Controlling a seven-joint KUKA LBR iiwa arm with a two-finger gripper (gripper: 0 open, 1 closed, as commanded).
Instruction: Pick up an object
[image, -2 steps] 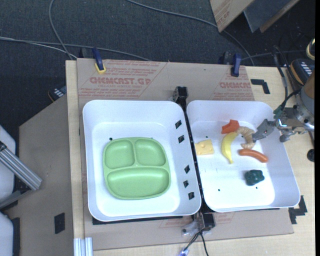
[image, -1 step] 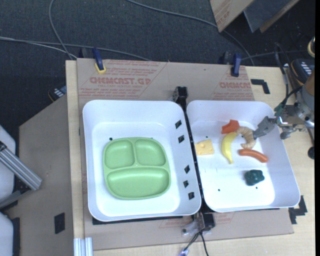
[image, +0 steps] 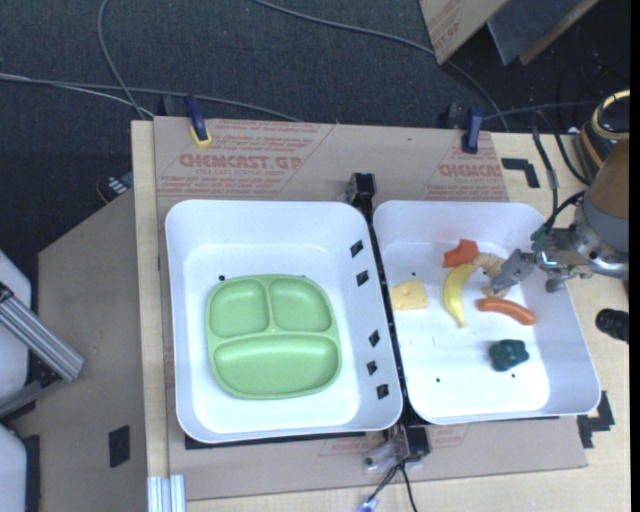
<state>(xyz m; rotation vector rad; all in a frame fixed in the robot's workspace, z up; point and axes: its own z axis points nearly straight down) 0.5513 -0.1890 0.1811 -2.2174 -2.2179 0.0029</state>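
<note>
Desk: pale board sheet printed with red lettering, held along the far edge by two clamps, a blue and yellow one at left and a blue one at right. Dark carpeted floor beyond, crossed by thin cables. Corner of a cardboard box at the top.

Two white bins side by side, touching along the middle. Left bin holds a green divided plate, three compartments, lying flat.

Right bin holds the loose things: yellow block near the left wall; banana beside it; orange piece just above the banana; carrot to its right; dark green piece nearer the front.

Arm enters from the right. Gripper is low over the right bin, just above the carrot, near the banana's upper end. Cannot tell how far it is open, nor whether it has hold of anything.
</note>
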